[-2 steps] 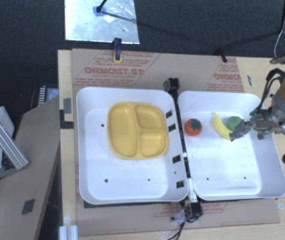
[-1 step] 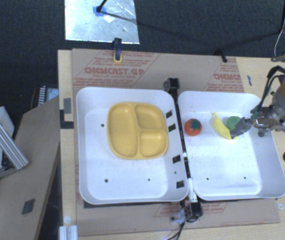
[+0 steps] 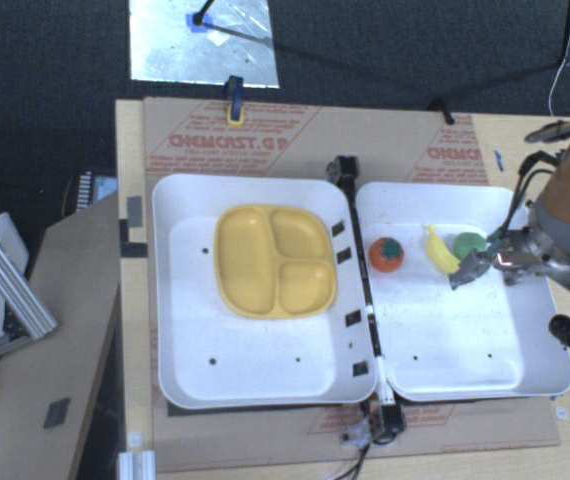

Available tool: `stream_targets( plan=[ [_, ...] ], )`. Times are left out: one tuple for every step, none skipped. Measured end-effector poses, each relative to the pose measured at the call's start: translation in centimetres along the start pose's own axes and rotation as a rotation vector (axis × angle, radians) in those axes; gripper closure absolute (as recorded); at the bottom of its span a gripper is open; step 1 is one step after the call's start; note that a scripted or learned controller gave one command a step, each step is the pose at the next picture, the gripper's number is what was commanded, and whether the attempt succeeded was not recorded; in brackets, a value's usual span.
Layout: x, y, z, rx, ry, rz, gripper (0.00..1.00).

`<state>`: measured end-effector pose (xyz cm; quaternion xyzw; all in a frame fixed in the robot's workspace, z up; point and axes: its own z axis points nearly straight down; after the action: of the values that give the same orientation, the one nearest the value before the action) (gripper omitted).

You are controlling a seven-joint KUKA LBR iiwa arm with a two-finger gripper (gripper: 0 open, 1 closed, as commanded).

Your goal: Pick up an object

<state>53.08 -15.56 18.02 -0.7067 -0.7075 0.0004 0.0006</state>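
Start at the left bin (image 3: 180, 298): you'll see a yellow divided plate (image 3: 273, 261) lying near its middle, three compartments, nothing in them that I can make out. That bin is well away from the arm, so it hardly matters for the coming move.

Cross the divider into the right bin (image 3: 445, 358). Close to its left wall, toward the far edge, sits a small red-orange round fruit (image 3: 386, 254), like a tomato with a green top. Just right of it is a yellow banana (image 3: 442, 249), its long axis running from the far edge down toward you and slightly rightward. A green object (image 3: 468, 241) touches or nearly touches the banana's right side; part of it is hidden.

The gripper (image 3: 465, 271) reaches in from the bin's right edge, its dark tip just at the near end of the banana and below the green object. Whether the claw is spread or closed I cannot tell, and nothing is visibly held. I judge the banana or green object the nearest candidates, lying just far-side of the tip.
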Motion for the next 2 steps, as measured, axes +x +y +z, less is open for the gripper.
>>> stream_targets(
  plan=[
    [-0.1,-0.6,6.1,0.002,0.001,0.001,0.0],
    [0.0,-0.6,9.8,0.0,0.001,0.0,0.0]
  ],
)
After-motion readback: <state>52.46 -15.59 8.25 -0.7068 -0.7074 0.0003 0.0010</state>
